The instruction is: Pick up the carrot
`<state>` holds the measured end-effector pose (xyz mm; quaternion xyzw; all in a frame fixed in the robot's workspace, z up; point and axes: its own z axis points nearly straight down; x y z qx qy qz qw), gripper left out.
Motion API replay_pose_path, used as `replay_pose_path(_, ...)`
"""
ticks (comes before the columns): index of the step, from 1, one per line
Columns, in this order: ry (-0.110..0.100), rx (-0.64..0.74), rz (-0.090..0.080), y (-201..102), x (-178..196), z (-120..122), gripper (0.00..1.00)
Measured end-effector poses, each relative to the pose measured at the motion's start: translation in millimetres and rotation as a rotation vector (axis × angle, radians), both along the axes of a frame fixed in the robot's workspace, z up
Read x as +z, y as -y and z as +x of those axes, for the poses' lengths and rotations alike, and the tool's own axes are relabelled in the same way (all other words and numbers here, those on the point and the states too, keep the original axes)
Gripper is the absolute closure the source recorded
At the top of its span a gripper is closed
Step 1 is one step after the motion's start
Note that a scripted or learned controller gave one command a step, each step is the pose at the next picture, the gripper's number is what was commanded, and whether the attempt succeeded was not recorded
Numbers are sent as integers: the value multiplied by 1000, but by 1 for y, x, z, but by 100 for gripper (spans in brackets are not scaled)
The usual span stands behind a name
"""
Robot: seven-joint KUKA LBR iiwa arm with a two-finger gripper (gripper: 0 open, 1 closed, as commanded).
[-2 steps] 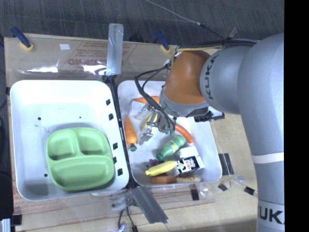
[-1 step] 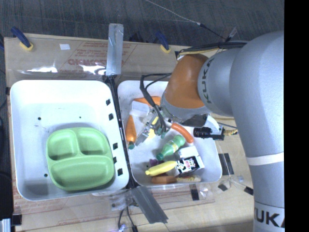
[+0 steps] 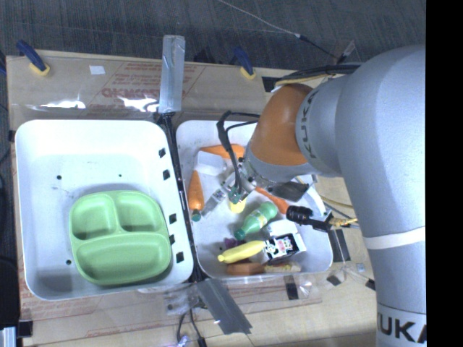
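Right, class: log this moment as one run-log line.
phase: reaching | end effector: low in right bin, beside carrot | carrot: unheld, along bin's left wall | green tray: left bin

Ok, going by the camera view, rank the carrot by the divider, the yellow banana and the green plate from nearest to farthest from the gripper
1. The carrot, just left of the gripper, along the right bin's left wall.
2. The yellow banana, below the gripper near the right bin's front.
3. The green plate, off in the left bin, past the divider.
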<state>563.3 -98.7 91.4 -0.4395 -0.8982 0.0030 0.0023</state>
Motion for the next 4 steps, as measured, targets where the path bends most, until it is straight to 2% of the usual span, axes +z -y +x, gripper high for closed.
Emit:
replay_pose_path(1, -1, 8, 2, -2, 10, 1, 100)
replay_pose_path(2, 11, -371, 3, -31, 103, -8, 100)
replay_pose_path(3, 6, -779, 0, -73, 136, -2, 100)
replay_pose_path(4, -1, -397, 1, -139, 102, -54, 100)
